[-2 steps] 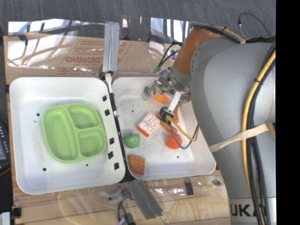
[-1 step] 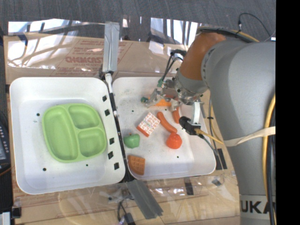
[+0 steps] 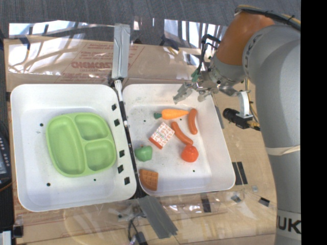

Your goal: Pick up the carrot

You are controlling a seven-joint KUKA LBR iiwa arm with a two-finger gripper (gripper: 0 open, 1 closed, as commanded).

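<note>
Carrot (image 3: 172, 114) lying flat in the right bin (image 3: 217, 160), toward its far end, green tip pointing at 9 o'clock. Gripper (image 3: 192, 93) above the bin's far edge, at 1 o'clock from the carrot, near but apart; fingers spread, nothing between. Left bin (image 3: 25, 137) alongside, on a cardboard-covered bench (image 3: 76, 60).
</note>
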